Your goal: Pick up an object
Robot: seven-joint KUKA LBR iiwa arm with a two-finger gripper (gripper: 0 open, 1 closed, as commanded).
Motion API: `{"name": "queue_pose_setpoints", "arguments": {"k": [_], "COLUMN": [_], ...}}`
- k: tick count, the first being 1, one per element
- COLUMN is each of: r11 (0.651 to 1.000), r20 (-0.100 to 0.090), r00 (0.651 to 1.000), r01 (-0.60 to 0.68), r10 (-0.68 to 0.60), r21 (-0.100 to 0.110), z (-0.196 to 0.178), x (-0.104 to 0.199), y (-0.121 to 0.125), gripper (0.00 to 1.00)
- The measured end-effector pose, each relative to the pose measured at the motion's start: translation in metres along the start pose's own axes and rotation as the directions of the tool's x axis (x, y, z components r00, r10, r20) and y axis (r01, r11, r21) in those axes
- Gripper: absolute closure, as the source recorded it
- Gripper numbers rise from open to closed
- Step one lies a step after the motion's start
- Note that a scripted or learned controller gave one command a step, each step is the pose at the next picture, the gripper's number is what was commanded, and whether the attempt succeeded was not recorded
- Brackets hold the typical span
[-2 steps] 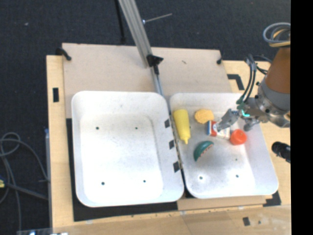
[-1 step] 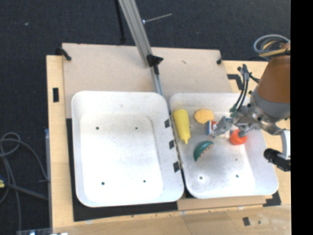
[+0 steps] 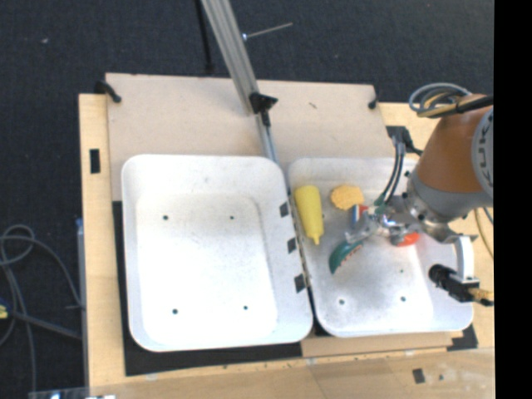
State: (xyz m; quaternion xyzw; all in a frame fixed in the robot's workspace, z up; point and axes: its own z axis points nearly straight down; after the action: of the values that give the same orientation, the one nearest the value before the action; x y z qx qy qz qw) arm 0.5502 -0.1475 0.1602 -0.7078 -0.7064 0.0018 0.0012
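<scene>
**Me:** I have the gripper down in the right bin, just right of the yellow bottle. Whether its jaws are spread or pressed together I cannot tell; the wrist and cabling cover them.

**Partner:** What is there to pick?

**Me:** Taking the bottle as my mark: it lies lengthwise along the bin's left wall. The orange lump sits just right of its top end. The green piece lies right of and below its nozzle, reaching up toward the gripper. A red thing is further right, partly under the wrist.

**Partner:** Your worry?

**Me:** Crowding. The gripper is close to the green piece's upper end and something small and red-blue beside it. I judge a close here could nip only an edge, and the thin green piece would slip out on the lift. It could also shove the lump against the bottle.

**Partner:** The left bin?

**Me:** Far side of the bottle, not involved.
</scene>
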Motion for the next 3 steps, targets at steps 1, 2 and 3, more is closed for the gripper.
{"name": "queue_pose_setpoints", "arguments": {"k": [1,2,3], "r11": [1.0,1.0,1.0], "r20": [0.0,0.001,0.002], "r00": [1.0,1.0,1.0], "r01": [0.0,-0.009,-0.006], "r10": [0.0,0.009,0.006], "r21": [-0.001,-0.008,-0.011], "z": [0.053,0.039,-0.005], "x": [-0.001,-0.002,-0.005], "y": [-0.001,0.001,0.0], "gripper": [0.0,1.0,1.0]}}
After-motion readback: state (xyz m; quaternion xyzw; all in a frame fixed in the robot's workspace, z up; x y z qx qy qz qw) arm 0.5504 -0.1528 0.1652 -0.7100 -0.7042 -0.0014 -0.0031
